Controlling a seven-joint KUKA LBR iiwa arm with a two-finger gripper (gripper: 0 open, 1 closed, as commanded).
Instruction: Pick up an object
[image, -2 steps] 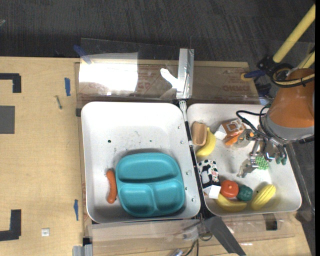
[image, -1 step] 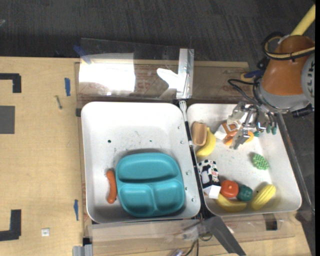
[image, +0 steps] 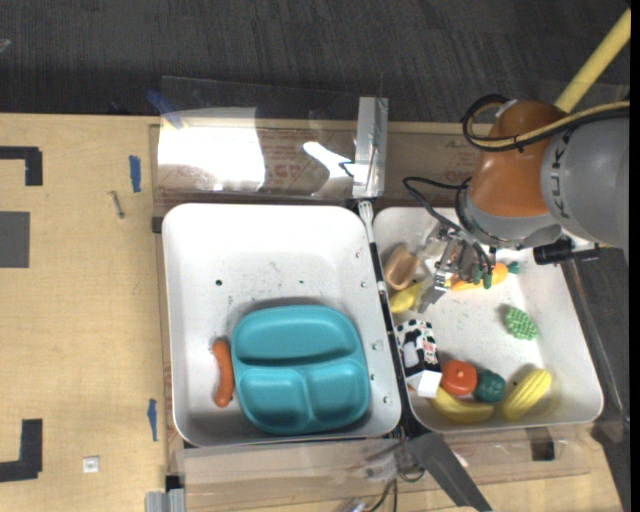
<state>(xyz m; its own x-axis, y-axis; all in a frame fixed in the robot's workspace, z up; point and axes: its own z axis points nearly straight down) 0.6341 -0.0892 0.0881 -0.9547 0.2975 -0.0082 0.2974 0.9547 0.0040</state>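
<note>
Reaching into the right bin (image: 575, 330) from the right, the arm (image: 530, 170) is putting its claw (image: 452, 268) low over the far-left part of that bin, just beside the divider. That's where the small stuff is crowding, so it's a sensible spot for a pick. Candidates right at the claw: an orange carrot-like toy (image: 478, 279) touching or just behind it, a tan cup (image: 401, 266) and a yellow piece (image: 403, 297) just to its left. Can't tell how the claw is set or whether it's gripping anything; wrist and cables are hiding it.

Well apart from it, the green ball (image: 519, 322), banana (image: 460, 405), orange-red toy (image: 459, 378) and lemon (image: 528, 391) are sitting along the near edge. The left bin (image: 270, 235) is holding a teal tray (image: 300, 368) with a hotdog (image: 222, 372) beside it.

Writing: partial dark letters on the grey arm link, possibly "KU"; nothing else is legible.
</note>
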